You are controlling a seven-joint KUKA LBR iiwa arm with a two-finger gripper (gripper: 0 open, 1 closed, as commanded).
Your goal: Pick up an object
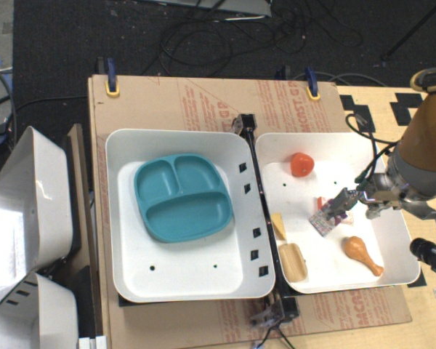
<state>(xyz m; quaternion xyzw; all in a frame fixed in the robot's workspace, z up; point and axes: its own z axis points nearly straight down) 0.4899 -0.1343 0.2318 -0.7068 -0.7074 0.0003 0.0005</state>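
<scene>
White plastic, two shallow bins side by side on a brown cardboard-covered bench (203, 100).

Left bin (123, 253): holds one teal divided plate (183, 197), three compartments, lying flat toward the upper middle of the bin floor. Small dark dots mark the floor near the front edge.

Right bin (392, 264): holds several small items.
- Red ball-like object (301, 164), near the upper middle, well apart from the rest.
- Tan chicken drumstick toy (362, 254), lower right, lying on its side with the narrow end pointing to the front right corner.
- Tan bread-like piece (292, 261), at the lower left, close to the wall shared with the left bin.
- Pale yellow wedge (277, 226), just above the bread-like piece, beside the same wall.

Arm (421, 151): grey with an orange band, entering from the right over the right bin. Gripper (333, 213) sits low over the middle of the right bin, between the red object and the drumstick, touching neither. Blur and clutter at the tip, with a bit of red showing beside it; how far the claw is parted, and whether anything sits in it, cannot be told.

Blue and yellow clamps (112, 78) hold the cardboard at the far edge.
</scene>
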